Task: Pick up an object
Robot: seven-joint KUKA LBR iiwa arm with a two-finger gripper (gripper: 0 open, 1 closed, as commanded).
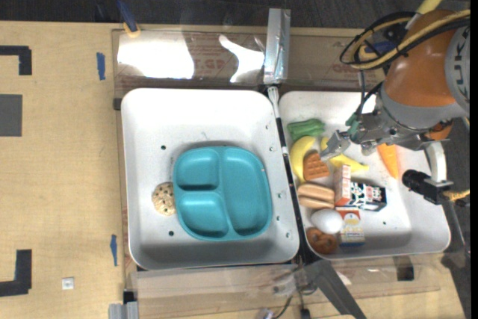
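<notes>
The right bin (422,229) holds a heap of toy food: a green piece (305,128), a yellow banana (298,155), a brown waffle-like piece (316,166), a hot dog (315,195), a white egg (326,221), a black-and-white milk carton (364,195), a small red-and-blue box (352,228), a brown cookie (322,240) and an orange carrot (389,159). My gripper (334,146) hangs low over the bin's upper left part, just right of the banana and above the waffle piece. I see nothing clearly held in it.
The left bin (142,110) bears a teal divided plate (222,191) with a speckled cookie (163,198) at its left side. A raised divider (281,153) separates the bins. The arm's orange wrist band (426,75) and cables (373,41) overhang the right bin's far corner.
</notes>
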